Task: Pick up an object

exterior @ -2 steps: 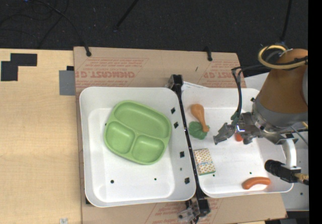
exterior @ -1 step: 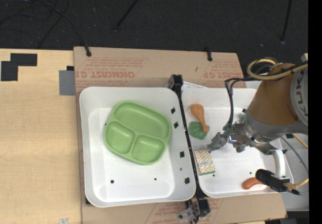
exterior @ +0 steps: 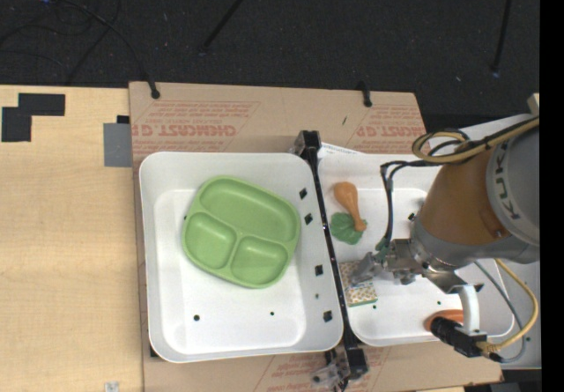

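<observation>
In the right bin (exterior: 388,336) lies an orange carrot-shaped toy (exterior: 346,199) with a green lump (exterior: 345,229) at its near end. A small patterned square piece (exterior: 359,293) rests by the bin's left wall. My gripper (exterior: 372,267) is low in the right bin, just above and right of the patterned piece and below the green lump. An orange object (exterior: 445,321) lies near the bin's front right, partly behind the arm. The arm's grey and orange body (exterior: 471,214) hides much of the bin's right half.
The left bin (exterior: 167,311) holds a light green divided plate (exterior: 240,232). A black divider (exterior: 322,245) runs between the bins. Cables loop over the arm at the right. Cardboard lies under both bins.
</observation>
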### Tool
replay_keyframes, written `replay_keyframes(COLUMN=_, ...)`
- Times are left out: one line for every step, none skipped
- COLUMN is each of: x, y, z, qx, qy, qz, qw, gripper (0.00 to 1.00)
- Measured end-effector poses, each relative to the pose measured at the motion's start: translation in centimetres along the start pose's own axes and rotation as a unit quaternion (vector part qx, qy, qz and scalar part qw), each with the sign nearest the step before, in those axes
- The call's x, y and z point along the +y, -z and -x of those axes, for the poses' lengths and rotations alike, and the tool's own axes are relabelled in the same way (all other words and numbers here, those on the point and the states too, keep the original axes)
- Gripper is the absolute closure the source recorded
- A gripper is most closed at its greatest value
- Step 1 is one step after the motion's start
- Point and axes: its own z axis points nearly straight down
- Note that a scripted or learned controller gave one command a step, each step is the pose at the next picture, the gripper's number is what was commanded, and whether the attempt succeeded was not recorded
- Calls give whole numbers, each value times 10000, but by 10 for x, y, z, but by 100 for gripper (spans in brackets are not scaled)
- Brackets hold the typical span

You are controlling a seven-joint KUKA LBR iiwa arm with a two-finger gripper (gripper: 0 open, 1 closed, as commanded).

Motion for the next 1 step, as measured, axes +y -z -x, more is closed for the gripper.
replay_keyframes(x=1, y=12, z=2, qx=-2, qy=-26, qz=12, qw=10000, gripper=100)
